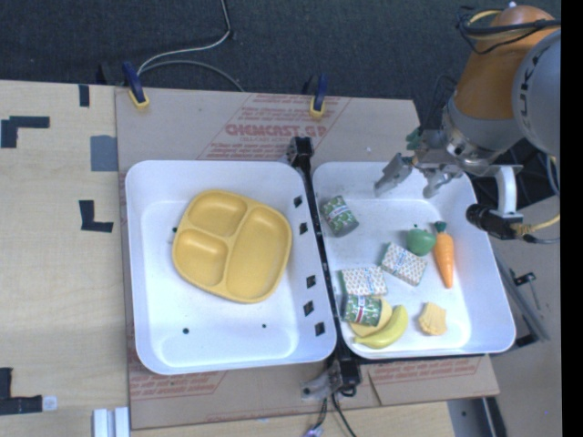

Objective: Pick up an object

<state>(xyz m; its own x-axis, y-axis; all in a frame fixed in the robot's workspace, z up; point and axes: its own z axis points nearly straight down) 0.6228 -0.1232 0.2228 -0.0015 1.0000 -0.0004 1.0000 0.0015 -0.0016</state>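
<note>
I saw the arm (pixel 506 71) reach in from the right, its gripper (pixel 414 178) over the right bin's (pixel 483 335) far edge, 2 fingers spread wide around nothing. The carrot (pixel 444 258), banana (pixel 384 328) and green can (pixel 363 311) lay below, apart from it. The cardboard (pixel 273 127) read "CHEMCAST".

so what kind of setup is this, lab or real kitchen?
Likely a robotics lab pick-and-place bench, not a kitchen: two white bins clamped onto cardboard, toy food such as a carrot and banana, and a yellow divided plate, with the gripper poised above.
</note>
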